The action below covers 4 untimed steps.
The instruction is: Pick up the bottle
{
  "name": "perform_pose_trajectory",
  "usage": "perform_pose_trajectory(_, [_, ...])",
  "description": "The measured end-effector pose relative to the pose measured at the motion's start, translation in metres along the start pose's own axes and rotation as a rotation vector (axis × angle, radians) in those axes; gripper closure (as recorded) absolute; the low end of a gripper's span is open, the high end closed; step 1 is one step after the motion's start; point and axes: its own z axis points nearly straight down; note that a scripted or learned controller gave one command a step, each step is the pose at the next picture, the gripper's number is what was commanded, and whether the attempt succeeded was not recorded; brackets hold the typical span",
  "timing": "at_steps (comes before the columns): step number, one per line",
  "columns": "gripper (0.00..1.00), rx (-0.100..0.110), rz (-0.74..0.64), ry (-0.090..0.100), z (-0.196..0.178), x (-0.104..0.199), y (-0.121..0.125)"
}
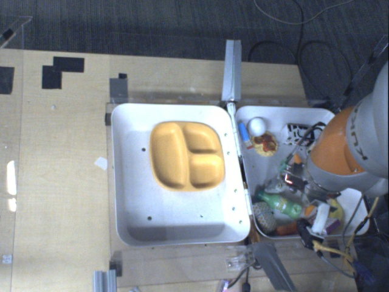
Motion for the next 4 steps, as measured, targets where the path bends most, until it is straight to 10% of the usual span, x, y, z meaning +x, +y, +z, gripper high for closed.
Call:
perform_pose_trajectory(1, [0.0, 0.002, -0.069, 0.001, 0.001, -0.008, 0.03])
perform_pose_trajectory(2, [0.0, -0.003, 0.341, 0.001, 0.0, -0.007, 0.004])
perform_pose_trajectory(4, [0.0, 0.009, 0.29, -0.005, -0.049, -0.028, 0.009])
